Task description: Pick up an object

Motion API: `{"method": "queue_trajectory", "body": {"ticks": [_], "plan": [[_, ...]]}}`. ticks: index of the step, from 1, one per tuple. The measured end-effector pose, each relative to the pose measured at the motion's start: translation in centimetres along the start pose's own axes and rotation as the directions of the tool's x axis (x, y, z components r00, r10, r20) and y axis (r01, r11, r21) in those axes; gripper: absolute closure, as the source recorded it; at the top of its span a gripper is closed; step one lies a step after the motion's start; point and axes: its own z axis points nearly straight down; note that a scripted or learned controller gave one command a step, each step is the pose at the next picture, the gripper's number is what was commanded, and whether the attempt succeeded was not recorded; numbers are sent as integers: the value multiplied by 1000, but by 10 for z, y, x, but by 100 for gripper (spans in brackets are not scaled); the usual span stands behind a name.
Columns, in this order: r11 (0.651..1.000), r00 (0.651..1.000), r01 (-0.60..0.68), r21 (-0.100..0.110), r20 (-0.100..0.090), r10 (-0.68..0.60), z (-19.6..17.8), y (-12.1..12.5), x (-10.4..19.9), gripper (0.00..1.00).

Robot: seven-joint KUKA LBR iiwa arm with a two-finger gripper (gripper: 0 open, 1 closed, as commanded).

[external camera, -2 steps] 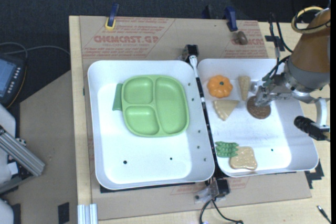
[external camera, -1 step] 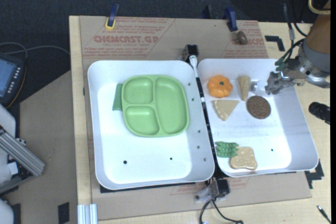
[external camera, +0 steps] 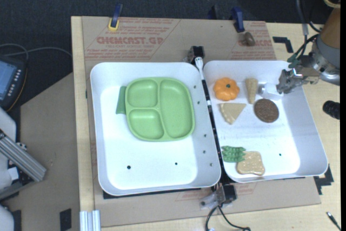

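Observation:
The right bin (external camera: 303, 138) holds an orange pumpkin (external camera: 226, 89), a pale cone-shaped piece (external camera: 252, 90), a tan wedge (external camera: 232, 112), a round brown cookie (external camera: 266, 110), a green leafy piece (external camera: 233, 153) and a beige toast slice (external camera: 251, 164). My gripper (external camera: 285, 84) hangs over the bin's upper right part, just right of the cone piece and above the brown cookie. I see nothing between its fingers.
The left bin (external camera: 108, 159) carries a green divided plate (external camera: 159, 109). Blue and yellow clamps (external camera: 114, 19) hold the board at the back. The arm comes in from the right edge, over the right bin's far corner.

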Motion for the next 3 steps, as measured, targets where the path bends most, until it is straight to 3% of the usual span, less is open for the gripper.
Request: {"method": "queue_trajectory", "body": {"ticks": [3], "plan": [[1000, 1000, 5, 3, -4, -5, -3, 15, 143, 100]]}}
